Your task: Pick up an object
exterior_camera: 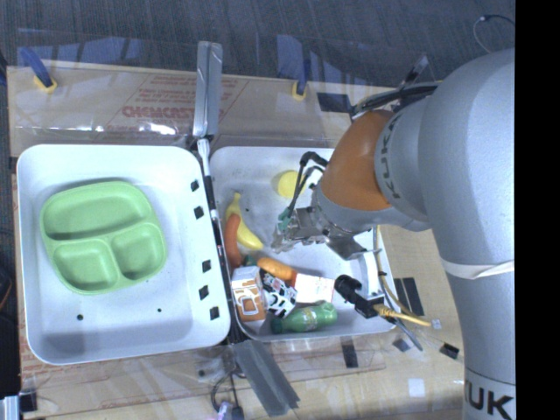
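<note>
My gripper hangs low in the right bin, near its middle. Just left of it a yellow banana lies beside a red-orange sausage-shaped thing. An orange carrot sits right below the gripper. A yellow lemon rests behind it, towards the far wall. Along the near wall are an orange-and-white box, a small cow-patterned carton and a green bottle-like thing. Nothing can be seen held in the gripper.
The left bin holds a green divided plate at its left. A metal divider runs between the bins. My grey arm with its orange band covers the right bin's right side.
</note>
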You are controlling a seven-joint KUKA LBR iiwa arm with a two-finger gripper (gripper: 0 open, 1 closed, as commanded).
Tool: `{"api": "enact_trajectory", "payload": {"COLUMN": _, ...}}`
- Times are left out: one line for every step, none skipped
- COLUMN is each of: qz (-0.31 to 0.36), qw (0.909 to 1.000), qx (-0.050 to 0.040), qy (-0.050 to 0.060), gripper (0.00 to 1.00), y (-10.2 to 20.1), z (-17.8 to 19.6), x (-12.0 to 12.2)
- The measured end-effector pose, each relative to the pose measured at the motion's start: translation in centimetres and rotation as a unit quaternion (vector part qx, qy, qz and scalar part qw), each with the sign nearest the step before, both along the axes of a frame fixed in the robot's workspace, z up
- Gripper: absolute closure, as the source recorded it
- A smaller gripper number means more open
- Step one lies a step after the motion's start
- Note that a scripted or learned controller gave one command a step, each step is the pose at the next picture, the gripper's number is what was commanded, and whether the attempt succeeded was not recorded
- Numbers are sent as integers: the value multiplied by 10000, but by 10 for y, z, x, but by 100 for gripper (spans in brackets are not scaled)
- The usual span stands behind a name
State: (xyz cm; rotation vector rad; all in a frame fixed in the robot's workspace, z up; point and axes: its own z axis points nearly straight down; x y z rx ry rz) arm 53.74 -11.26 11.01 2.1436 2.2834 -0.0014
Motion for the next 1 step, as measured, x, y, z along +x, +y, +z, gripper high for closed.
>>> {"api": "enact_trajectory", "payload": {"qz": 2, "qw": 10000, "qx": 0, "qy": -1, "gripper": 0, "y": 0, "z": 0, "x": 0}}
